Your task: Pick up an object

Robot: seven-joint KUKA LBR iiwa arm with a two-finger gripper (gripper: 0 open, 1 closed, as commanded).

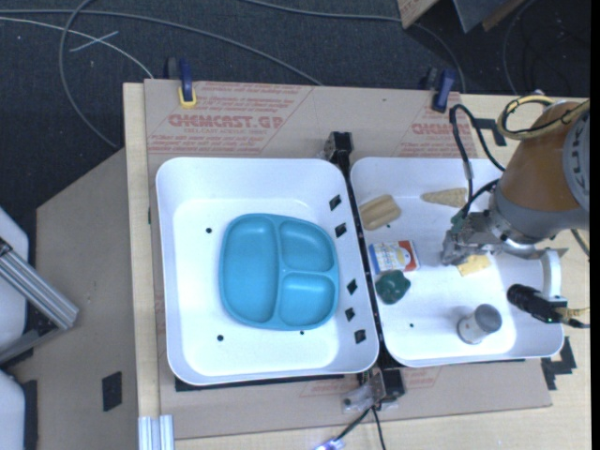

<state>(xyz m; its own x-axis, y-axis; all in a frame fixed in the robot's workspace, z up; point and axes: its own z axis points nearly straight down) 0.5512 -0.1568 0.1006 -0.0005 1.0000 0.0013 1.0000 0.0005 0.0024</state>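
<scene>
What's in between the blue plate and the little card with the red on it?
In the camera view, the two bins' walls with black clips lie between the blue plate and the card; otherwise bare white bin floor.

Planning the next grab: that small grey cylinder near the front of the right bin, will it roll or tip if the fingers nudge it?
The grey cylinder seems to stand on end, so it would likely slide or tip before rolling. Once tipped, its round side could roll across the right bin. It looks small and probably light.
</scene>
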